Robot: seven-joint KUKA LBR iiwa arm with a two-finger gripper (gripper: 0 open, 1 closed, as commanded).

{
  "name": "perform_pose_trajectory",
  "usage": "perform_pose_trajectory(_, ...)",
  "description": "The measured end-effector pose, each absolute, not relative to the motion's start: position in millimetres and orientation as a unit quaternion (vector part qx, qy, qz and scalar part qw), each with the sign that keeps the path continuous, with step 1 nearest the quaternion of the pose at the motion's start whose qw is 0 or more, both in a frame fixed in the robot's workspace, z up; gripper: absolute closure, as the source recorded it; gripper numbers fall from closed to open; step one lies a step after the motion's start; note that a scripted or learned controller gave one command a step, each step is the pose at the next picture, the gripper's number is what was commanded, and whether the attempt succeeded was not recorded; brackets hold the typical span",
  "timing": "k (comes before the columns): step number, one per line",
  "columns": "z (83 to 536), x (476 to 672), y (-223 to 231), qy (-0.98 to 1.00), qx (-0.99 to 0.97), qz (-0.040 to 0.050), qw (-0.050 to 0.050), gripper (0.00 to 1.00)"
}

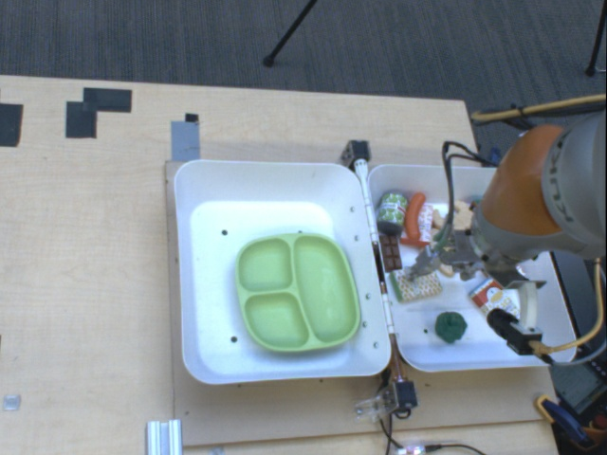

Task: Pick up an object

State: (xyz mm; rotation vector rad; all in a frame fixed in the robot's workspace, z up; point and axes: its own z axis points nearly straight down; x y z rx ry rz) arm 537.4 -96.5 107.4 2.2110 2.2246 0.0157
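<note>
Pick looked unfinished: gripper [429, 265], low in the right bin [474, 354] at centre-right of frame, stood over a speckled flat packet [417, 286], fingers' spread and any hold impossible to tell, with green ball [450, 326] lying loose below.
</note>
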Motion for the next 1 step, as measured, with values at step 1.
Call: perform_pose_trajectory(1, 118.2, 538.6, -95.7, 0.711, 0.704, 0.0061, 0.003, 1.00)
